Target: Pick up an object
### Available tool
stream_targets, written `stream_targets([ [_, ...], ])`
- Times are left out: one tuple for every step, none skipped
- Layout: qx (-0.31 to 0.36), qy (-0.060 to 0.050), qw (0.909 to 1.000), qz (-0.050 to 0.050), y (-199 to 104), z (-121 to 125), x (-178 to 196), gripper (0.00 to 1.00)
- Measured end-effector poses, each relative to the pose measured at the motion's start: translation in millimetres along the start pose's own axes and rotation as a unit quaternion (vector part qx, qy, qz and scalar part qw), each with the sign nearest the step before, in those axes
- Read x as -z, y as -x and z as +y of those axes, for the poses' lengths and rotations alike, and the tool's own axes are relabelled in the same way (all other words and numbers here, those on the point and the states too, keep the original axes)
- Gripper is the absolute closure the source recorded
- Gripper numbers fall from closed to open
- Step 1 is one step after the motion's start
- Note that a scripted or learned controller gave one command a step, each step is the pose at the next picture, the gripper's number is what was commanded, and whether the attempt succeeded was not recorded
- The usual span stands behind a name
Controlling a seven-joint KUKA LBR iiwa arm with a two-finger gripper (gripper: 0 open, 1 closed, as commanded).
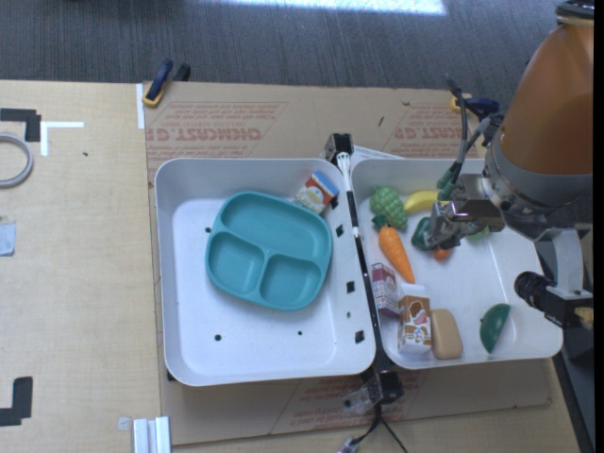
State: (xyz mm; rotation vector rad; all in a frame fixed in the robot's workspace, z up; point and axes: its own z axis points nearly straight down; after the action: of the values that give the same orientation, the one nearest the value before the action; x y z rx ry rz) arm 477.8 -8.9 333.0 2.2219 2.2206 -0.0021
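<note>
Gripper: the dark two-finger gripper (444, 232) is low in the right white bin (528, 343), near its back wall; whether it is gripping anything I cannot tell.
Nearest objects: orange plastic carrot (396, 254), green broccoli (387, 206), yellow banana (420, 200).
Front of right bin: tan bread roll (446, 334), green leaf-shaped toy (494, 327).
Left bin: teal divided plate (269, 250).

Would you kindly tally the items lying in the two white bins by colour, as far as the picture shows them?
Teal: 1, the divided plate
Green: 2, the broccoli and the leaf-shaped piece
Yellow: 1, the banana
Orange: 1, the carrot
Tan: 1, the bread roll
Printed packets: 3
Total: 9
</note>
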Motion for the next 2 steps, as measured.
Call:
stream_targets([
  [0.0,0.0,1.0,0.0,0,0,0,0.0],
  [-0.002,-0.001,1.0,0.0,-17,0,-141,0.0],
])
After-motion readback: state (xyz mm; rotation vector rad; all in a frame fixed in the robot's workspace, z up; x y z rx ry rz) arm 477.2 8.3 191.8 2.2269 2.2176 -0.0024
